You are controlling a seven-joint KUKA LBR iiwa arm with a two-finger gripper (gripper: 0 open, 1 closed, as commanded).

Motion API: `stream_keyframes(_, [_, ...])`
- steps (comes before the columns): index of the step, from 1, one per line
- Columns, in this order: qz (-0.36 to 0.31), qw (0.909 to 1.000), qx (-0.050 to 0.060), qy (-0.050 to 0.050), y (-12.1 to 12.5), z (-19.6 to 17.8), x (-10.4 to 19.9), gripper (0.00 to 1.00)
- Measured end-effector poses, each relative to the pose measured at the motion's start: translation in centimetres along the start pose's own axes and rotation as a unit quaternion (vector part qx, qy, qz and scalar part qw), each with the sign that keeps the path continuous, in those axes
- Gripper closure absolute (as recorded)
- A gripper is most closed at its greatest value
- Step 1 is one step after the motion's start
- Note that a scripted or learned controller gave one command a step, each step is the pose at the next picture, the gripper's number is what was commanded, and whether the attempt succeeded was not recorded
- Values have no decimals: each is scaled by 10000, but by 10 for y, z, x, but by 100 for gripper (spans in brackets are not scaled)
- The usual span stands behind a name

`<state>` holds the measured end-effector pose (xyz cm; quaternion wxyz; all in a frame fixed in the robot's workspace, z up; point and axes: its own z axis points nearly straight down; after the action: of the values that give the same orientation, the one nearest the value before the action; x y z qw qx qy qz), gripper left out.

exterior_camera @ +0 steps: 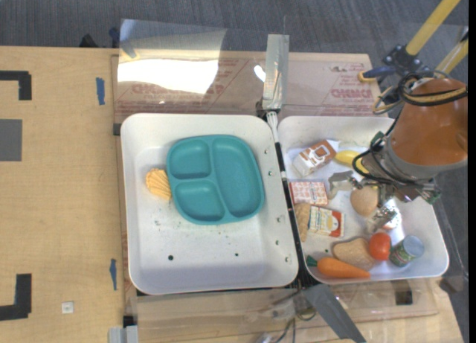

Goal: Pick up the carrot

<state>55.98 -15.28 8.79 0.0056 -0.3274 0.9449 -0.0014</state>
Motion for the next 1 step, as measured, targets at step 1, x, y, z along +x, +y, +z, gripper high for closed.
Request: stream_keyframes(1, [9,10000,22,-18,-1,-13,-2,100])
